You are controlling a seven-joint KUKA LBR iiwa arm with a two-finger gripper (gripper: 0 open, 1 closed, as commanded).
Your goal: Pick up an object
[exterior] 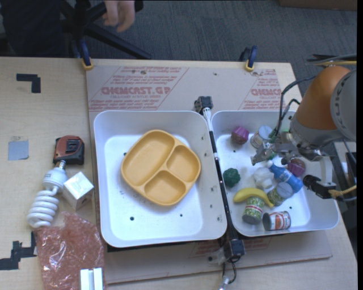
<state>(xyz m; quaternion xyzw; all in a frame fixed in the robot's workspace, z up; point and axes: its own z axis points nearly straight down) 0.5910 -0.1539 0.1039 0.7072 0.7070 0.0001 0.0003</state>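
The right bin (323, 218) holds several small objects: a purple piece (240, 135), a dark green lump (231, 177), a yellow banana (252, 195), a green-labelled can (253, 212), a red and white can (277, 221) lying on its side, a blue bottle (285, 174), a maroon piece (296, 166) and a clear plastic item (262, 178). My gripper (265, 154) is low over the middle of this bin, just above the clear item and left of the blue bottle. The wrist hides what lies directly under it.
A yellow divided plate (161, 167) lies in the left bin (113, 226). On the bench to the left are a tape measure (68, 150), a spiral light bulb (48, 198), a white cube (78, 186) and pink bubble wrap (65, 249). A person's hand (120, 12) shows at the top.
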